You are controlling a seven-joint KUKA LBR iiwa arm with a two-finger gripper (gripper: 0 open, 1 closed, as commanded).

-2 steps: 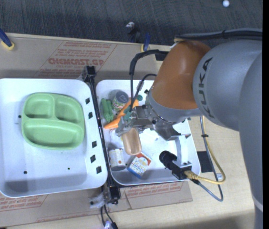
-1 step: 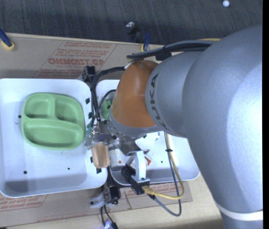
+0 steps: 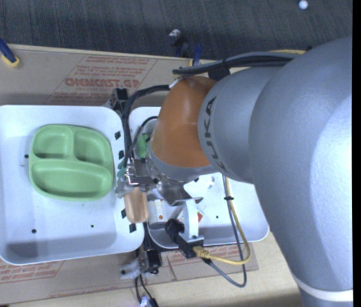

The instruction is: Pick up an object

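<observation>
A green divided plate lies in the left bin. My gripper hangs low over the left side of the right bin, close to the wall between the two bins. A tan, wood-coloured piece shows right beside it; I cannot tell whether it is held. A small green object peeks out from under the orange wrist band. A white item with red marks lies just right of the gripper. The arm hides most of the right bin.
The big grey arm covers the right half of the view. A yellow cable loops over the right bin's front edge. Both bins rest on a cardboard sheet. A blue clamp sits at the back left corner.
</observation>
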